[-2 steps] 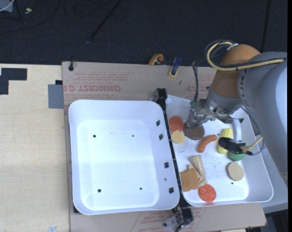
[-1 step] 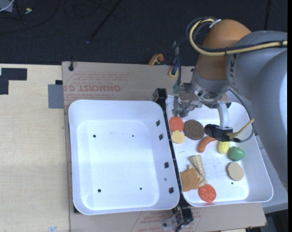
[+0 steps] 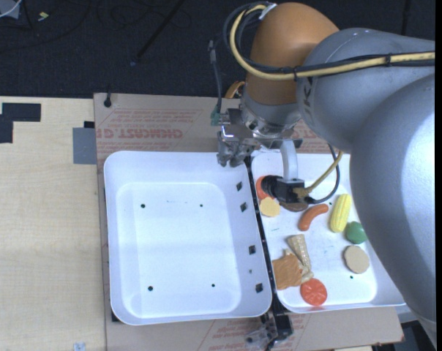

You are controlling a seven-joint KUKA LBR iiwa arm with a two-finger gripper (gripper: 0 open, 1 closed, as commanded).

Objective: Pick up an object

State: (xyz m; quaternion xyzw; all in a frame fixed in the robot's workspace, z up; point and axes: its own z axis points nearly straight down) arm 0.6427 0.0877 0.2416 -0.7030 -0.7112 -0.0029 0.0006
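My gripper (image 3: 233, 152) hangs over the back rim where the two bins meet, with nothing visibly in it. The right bin (image 3: 367, 292) holds several toy foods. A red piece (image 3: 260, 187) and a yellow disc (image 3: 270, 208) lie nearest the gripper, just right of the divider. Further right are an orange sausage (image 3: 313, 216), a yellow corn cob (image 3: 340, 212) and a green piece (image 3: 355, 232). Toward the front lie a tan disc (image 3: 357, 259), a waffle cone (image 3: 299, 248), a brown slice (image 3: 286, 271) and a red tomato (image 3: 314, 292).
The left bin (image 3: 118, 196) sits beside the right one, joined by a row of black clips (image 3: 252, 249). Both rest on a cardboard sheet (image 3: 155, 126) over the wooden bench (image 3: 38, 232). The bulky grey arm covers the right bin's far right side.
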